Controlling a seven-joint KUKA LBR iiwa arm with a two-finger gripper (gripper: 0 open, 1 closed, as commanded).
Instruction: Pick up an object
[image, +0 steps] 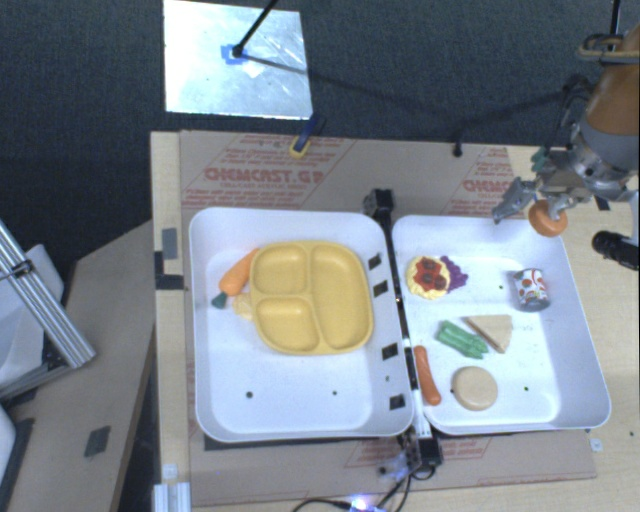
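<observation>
Gripper hangs over the far right corner of the right bin, fingers clamped on a small orange object. Lift straight up, slowly; you risk slip, the grip looks marginal.

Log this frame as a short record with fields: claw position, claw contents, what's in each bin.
claw: claw raised over the far right corner of the right bin
claw contents: small orange round object at its fingertips, apparently held
left bin: yellow divided plate, toy carrot against the plate's left edge
right bin: pizza piece, purple grapes, small can, sandwich wedge, green vegetable, hot dog, round tan bun
</observation>
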